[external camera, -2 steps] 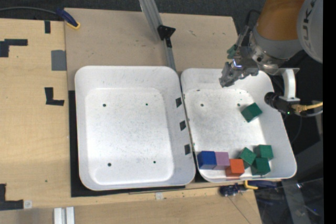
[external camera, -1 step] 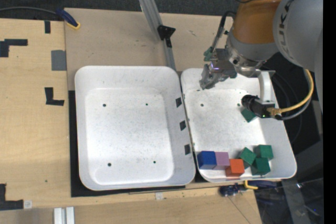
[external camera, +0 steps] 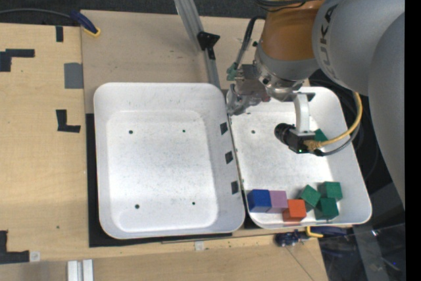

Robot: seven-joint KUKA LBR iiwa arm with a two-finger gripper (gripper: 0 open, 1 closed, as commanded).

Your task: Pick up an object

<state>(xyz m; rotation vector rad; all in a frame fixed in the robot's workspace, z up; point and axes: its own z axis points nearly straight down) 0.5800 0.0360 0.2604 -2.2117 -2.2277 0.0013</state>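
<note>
- Down at the near edge of the right bin (external camera: 348, 141) sits the whole pile of blocks, six by my count: one blue block (external camera: 260, 200), one lilac block (external camera: 278, 199), one orange block (external camera: 295, 208) and three green blocks (external camera: 321, 198).
- The blue and lilac ones are side by side and touching, the orange one is just beside the lilac, and the three greens are bunched up together just right of the orange.
- Two white bins total, side by side on the tabletop (external camera: 39, 161). The left bin (external camera: 158, 158) has four small dark dots on its floor.
- One arm (external camera: 342, 29), grey with the orange band, reaching in from the right and hanging over the far end of the right bin.
- The hand (external camera: 242, 99) is up at the far left corner of the right bin, right about where the two bins meet. It's a dark blurry clump from this angle, so I can't tell how it's set, and I can't see any block at it.
- So the blocks are well apart from the hand: they're at the near end of the same bin, the hand is at the far end, with bare white floor between.
- One metal pole (external camera: 187, 6) slants across the tabletop behind the bins.
</note>
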